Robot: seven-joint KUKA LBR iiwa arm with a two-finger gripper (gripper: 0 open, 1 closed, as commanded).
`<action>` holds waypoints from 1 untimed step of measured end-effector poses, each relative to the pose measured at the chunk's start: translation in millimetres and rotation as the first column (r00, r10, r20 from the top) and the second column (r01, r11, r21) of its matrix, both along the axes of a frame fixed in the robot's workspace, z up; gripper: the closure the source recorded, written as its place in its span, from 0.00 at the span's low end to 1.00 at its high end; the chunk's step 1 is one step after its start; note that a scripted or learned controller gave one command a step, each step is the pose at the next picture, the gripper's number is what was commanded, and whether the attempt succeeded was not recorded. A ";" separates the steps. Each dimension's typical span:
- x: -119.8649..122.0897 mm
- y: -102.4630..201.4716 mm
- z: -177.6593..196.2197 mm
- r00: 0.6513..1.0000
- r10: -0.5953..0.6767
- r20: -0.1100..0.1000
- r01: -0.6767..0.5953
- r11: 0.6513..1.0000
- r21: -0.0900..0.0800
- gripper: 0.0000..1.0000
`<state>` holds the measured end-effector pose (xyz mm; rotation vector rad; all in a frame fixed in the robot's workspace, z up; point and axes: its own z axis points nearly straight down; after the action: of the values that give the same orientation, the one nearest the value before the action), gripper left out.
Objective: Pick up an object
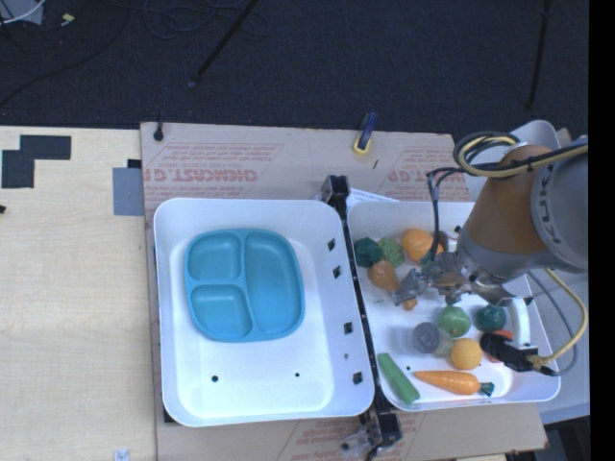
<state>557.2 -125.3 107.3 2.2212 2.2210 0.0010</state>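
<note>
The things I might take lie in the right bin, a crowd of small toy foods. Nearest my reach is a brownish-orange piece, rounded and pear-like, just beside a dark green lump, a lighter green leafy one and an orange ball along the bin's far side. Toward the near side sit a grey round disc, a green ball, a darker teal ball and a yellow-orange ball. Along the near wall lie a green pod-like stick and a carrot, end to end but apart.

My gripper hangs low over the middle of this bin, just beside the brownish-orange piece. The dark metal parts blur together there, so I cannot tell how far my fingers stand apart, nor whether they touch or hold anything.

My grey arm with its orange band reaches in over the bin's right wall, cables looping above it.

The left bin carries a blue divided plate. Both bins rest on cardboard laid across the pale tabletop.
</note>
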 end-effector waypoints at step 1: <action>-0.3 1.0 -23.1 1.000 -0.001 -0.009 0.001 1.000 0.002 0.00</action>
<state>556.9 -124.3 84.2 2.2279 2.2247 -0.0066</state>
